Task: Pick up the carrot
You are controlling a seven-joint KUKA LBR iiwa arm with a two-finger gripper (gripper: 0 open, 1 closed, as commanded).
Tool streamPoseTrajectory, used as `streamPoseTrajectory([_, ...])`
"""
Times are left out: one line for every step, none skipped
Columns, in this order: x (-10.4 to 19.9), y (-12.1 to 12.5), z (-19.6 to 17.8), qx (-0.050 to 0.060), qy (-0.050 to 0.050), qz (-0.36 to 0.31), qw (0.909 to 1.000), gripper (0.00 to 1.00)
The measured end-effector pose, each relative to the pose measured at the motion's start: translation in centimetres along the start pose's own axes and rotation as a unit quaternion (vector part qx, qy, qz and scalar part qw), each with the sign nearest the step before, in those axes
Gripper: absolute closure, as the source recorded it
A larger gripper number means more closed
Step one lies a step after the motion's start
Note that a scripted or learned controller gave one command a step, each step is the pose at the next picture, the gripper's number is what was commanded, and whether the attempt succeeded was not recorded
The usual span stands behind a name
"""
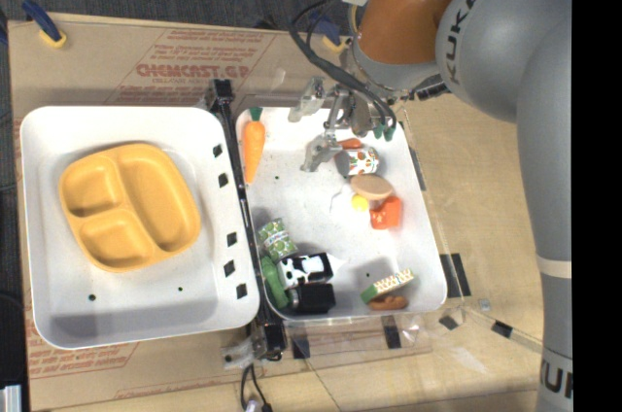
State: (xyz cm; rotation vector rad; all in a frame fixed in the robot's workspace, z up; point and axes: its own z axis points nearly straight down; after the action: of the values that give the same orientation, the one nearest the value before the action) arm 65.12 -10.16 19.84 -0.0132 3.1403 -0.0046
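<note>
The arm (505,21) is reaching in over the right bin (418,196), its gripper (326,133) hanging above the bin's upper middle with nothing between its fingers. The carrot (253,146) is lying at that bin's upper left edge, apart from the gripper. A yellow tray (126,204) is sitting in the left bin (58,303). Small toys are lying scattered along the right bin's lower part.

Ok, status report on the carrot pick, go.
Gripper low over the right bin, far end, nothing seen between fingers. Carrot lies untouched against that bin's left wall. Small toys sit right beside the gripper, clear of the carrot.
</note>
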Motion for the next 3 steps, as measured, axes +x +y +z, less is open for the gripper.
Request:
streamPoseTrajectory([-0.4,-1.0,11.0,-0.001,0.004,0.187,0.9824,0.00])
streamPoseTrajectory([-0.8,-0.9,9.5,-0.001,-0.001,0.183,0.9831,1.00])
streamPoseTrajectory([1.3,4.7,0.3,-0.002,-0.003,0.320,0.9473,1.00])
